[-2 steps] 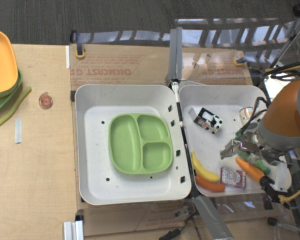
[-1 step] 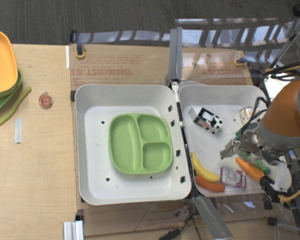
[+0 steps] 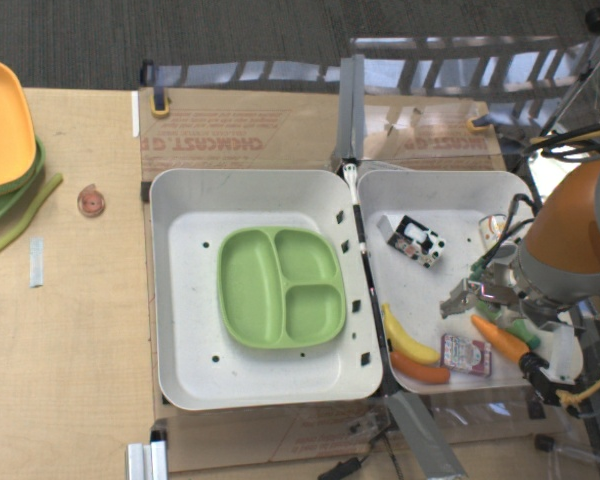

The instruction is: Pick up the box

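Note:
A small black-and-white box lies flat in the upper part of the right bin. A pink box lies near that bin's front edge. My gripper hangs low over the right bin, between the two boxes, right of and below the black-and-white one and just above the pink one. It touches neither box, and nothing shows in its grasp. The arm's orange band is at the right edge.
A banana, an orange-red piece and a carrot lie beside the pink box. The left bin holds a green divided plate. Orange and green plates sit far left on the bench.

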{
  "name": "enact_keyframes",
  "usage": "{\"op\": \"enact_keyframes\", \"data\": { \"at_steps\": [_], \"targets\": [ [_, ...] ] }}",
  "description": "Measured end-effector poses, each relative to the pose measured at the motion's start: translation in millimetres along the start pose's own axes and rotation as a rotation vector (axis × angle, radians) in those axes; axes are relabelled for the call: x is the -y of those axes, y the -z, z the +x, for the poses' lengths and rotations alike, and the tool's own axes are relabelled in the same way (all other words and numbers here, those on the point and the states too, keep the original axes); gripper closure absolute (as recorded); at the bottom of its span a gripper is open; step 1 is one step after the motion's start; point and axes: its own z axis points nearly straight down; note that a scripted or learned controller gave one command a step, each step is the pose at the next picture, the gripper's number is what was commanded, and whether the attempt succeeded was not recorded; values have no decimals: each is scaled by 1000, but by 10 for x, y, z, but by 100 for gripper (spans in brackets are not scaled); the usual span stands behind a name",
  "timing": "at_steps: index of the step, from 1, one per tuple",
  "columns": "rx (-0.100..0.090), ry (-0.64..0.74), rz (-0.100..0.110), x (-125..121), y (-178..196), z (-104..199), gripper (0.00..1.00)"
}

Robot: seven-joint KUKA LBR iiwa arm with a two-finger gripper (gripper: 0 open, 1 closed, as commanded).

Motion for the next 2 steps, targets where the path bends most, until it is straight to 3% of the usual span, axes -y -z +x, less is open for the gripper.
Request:
{"op": "enact_keyframes", "data": {
  "at_steps": [1,2],
  "targets": [
    [0,0,0,0,0,0,0],
    [0,633,-2,15,-238,-102,0]
  ]
}}
